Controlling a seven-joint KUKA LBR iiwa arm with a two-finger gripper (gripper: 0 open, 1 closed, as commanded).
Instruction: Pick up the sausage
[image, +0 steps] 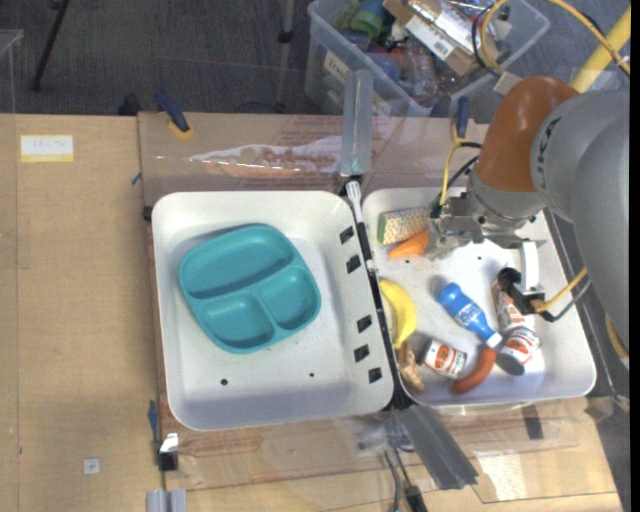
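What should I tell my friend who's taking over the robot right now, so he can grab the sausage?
Gripper: at the back of the right bin, over the carrot.
Sausage: at the front of the right bin, between the small can and a bottle, not picked up.
Teal plate: alone in the left bin.
Left to do: move to the front, grab the sausage, lift.

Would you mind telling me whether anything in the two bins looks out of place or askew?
Nothing looks spilled or damaged. The teal tray sits askew in the left bin; the sausage lies among jumbled items.
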